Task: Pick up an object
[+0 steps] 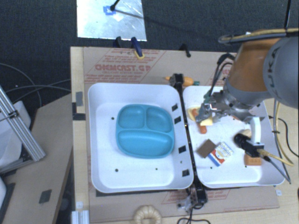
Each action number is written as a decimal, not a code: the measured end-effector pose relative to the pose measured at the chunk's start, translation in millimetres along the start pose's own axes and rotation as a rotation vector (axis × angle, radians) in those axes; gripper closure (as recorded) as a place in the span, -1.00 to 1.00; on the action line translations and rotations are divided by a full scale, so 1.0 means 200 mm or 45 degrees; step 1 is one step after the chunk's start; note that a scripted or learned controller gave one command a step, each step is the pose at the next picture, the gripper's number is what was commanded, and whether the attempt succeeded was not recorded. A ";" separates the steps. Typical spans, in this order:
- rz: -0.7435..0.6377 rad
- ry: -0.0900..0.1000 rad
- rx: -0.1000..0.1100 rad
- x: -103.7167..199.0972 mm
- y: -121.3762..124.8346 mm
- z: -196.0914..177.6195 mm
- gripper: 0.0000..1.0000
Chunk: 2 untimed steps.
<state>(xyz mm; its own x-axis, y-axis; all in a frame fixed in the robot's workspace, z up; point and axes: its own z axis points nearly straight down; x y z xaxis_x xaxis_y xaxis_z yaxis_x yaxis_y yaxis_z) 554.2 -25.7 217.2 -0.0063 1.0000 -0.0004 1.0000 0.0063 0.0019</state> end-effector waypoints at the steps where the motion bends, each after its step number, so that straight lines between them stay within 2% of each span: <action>1: 0.007 0.000 0.002 -0.01 -0.07 0.00 1.00; 2: 0.007 0.000 0.001 -0.03 -0.06 0.00 1.00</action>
<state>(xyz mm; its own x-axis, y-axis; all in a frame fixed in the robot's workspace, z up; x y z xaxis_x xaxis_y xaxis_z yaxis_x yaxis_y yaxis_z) 541.7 -32.6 216.7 -0.0008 1.0000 -0.0002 1.0000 0.0008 0.0012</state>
